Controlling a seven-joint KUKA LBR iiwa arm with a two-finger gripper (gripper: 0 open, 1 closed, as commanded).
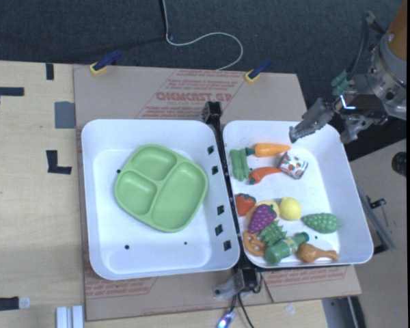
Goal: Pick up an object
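Tool [306, 130] hangs over right bin's [352, 183] top edge; can't tell its grip. Little can [293, 164] sits just below it, w/ carrot [270, 149] beside.

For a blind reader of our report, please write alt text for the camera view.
A grey robot arm's gripper hovers over the far edge of the right bin, which holds toy food, including a carrot and a lemon. The left bin holds a green divided plate.

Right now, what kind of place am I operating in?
Most likely a robotics lab test bench: two white bins clamped onto a cardboard sheet, toy plastic food such as a carrot for picking practice, and black tape marks on the benchtop.
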